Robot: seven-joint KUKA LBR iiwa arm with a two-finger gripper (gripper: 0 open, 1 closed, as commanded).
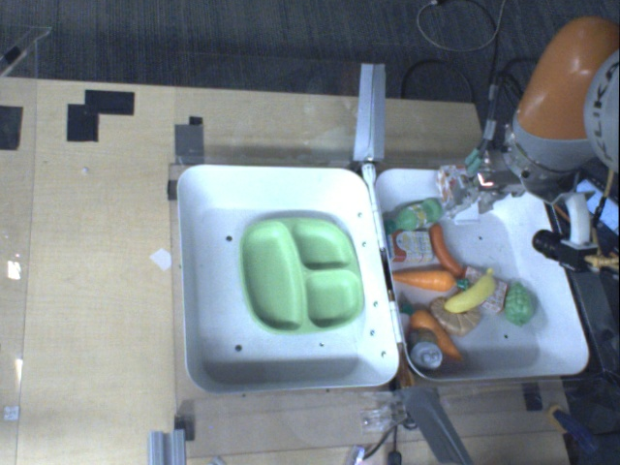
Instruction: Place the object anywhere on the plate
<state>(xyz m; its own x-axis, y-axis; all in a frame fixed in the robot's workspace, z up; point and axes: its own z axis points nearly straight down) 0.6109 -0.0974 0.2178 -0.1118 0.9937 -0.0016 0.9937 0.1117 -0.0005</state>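
Gripper [465, 188] hanging over the far end of the right bin [552, 352], arm [567, 85] reaching in from the right. Open or closed: cannot tell at this angle. Nothing visibly clamped in it, so no claim of a hold.

Directly beneath and just beside it, a green pouch [417, 213], probably the nearest candidate for the pick, though which piece is the intended one cannot be said for sure. Next to that, a small printed carton [415, 246] against the bin's left wall. Then two carrots: one slanting [446, 248], one lying flat across [423, 280]. Past those, a banana [472, 294] resting on a tan, bread-like piece [457, 320], with a green leafy lump [519, 303] off to the side. Nearest the camera, a third carrot [433, 330] touching a tin can [426, 356]. All crowded toward the left half of that bin.

Over the divider, in the left bin [208, 356]: the green plate [295, 274], three compartments, sitting centred and carrying nothing. Pale wooden surface [87, 260] all around.

Progress check: looks like the very start. No item lifted, none on the plate. Left to do, by this reading: get down onto one piece, secure it, lift clear of the clutter, cross the divider, release anywhere on the green. Tight packing near the wall could make a clean pick awkward.
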